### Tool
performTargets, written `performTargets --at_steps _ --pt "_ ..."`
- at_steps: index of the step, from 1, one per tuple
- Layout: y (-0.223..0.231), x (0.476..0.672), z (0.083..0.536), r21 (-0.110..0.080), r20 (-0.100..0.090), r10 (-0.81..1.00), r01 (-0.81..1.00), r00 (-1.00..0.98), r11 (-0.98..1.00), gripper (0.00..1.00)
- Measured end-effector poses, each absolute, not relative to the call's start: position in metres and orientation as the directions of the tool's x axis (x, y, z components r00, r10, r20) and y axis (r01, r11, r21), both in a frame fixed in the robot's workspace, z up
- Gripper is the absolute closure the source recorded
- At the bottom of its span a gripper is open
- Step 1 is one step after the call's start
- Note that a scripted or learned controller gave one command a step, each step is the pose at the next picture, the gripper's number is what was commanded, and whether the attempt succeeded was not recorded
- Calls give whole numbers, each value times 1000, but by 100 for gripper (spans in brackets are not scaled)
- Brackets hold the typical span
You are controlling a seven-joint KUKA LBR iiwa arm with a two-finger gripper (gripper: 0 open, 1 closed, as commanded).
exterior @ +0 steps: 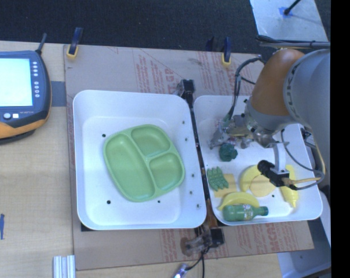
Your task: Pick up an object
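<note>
Over the right bin (314, 213), the gripper (226, 136) hides its finger state above a green toy (228, 152).

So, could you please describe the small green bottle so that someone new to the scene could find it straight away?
Look in the right-hand white bin, along its near edge. The green bottle lies there on its side on a yellow piece. Unlike the ridged green item farther back, it is smooth, with a pale label.

We see a green divided plate (143, 162) lying in the left white bin (88, 155), a screened orange-edged pendant (15, 94) on the bench's far left, and yellow and blue clamps (74, 44) along the board's rear edge.
</note>
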State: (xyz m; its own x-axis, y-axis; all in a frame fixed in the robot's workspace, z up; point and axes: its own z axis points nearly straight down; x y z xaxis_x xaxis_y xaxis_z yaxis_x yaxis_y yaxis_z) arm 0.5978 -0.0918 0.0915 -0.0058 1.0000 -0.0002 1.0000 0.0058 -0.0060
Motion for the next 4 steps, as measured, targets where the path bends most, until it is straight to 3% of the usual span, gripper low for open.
performTargets --at_steps 1,2,3,4 --pt "-94 606 92 -3 -1 1000 1000 -6 6 0" --pt "-97 586 92 -6 -1 1000 1000 -6 6 0" --pt "-98 587 102 -7 -1 1000 1000 -8 8 100" --pt "-39 573 192 -2 1 1000 1000 -5 5 100"
